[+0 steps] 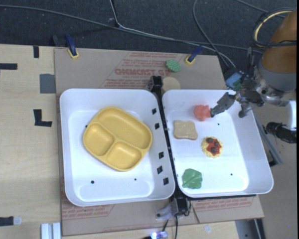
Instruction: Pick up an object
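Toward the back of the right bin (249, 148), a small red lump (202, 112) lies on the white floor, and the end effector (232, 105) hangs just beside it on the right. Two dark fingers (220, 105) are spread apart, one slanting down toward the red lump and almost touching it, the other off to the right; nothing sits between them. Just in front of the red lump is a tan slice of toast (185, 130), flat on the bin floor. To the right of the toast and a little nearer the front lies a small round yellow piece with red and dark spots (212, 147). A green leafy piece (192, 178) rests near the front left corner of that bin. All four are apart from one another. Across the dark divider, the left bin (74, 183) holds a yellow tray with three compartments (117, 138), turned at an angle. Both bins sit on a brown cardboard sheet (134, 68) on the wooden desk (20, 158), and a small green thing (173, 65) lies on the cardboard behind them. Grey cables (139, 31) trail over the dark surface beyond.
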`<move>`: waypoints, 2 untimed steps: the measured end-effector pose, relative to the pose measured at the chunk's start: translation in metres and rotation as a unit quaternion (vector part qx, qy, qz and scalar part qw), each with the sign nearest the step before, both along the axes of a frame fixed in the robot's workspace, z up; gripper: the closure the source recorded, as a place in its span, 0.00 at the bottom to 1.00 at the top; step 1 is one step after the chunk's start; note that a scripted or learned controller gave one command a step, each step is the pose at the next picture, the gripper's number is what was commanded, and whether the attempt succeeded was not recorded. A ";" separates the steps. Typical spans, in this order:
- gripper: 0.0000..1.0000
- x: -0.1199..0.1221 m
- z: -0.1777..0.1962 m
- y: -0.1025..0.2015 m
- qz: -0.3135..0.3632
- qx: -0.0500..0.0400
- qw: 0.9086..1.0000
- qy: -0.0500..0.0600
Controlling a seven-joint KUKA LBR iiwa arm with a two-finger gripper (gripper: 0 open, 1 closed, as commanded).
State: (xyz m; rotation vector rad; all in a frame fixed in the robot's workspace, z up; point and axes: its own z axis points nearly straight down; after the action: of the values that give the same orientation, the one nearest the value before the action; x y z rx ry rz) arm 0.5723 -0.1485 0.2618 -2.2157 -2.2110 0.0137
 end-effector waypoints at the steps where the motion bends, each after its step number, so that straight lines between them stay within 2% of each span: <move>1: 0.00 0.002 0.008 0.001 0.002 -0.001 1.000 -0.006; 2: 0.00 0.004 -0.052 0.009 0.002 -0.001 1.000 -0.004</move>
State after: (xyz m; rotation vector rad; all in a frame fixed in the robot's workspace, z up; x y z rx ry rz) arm 0.5766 -0.1392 0.2096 -2.2171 -2.2199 0.0066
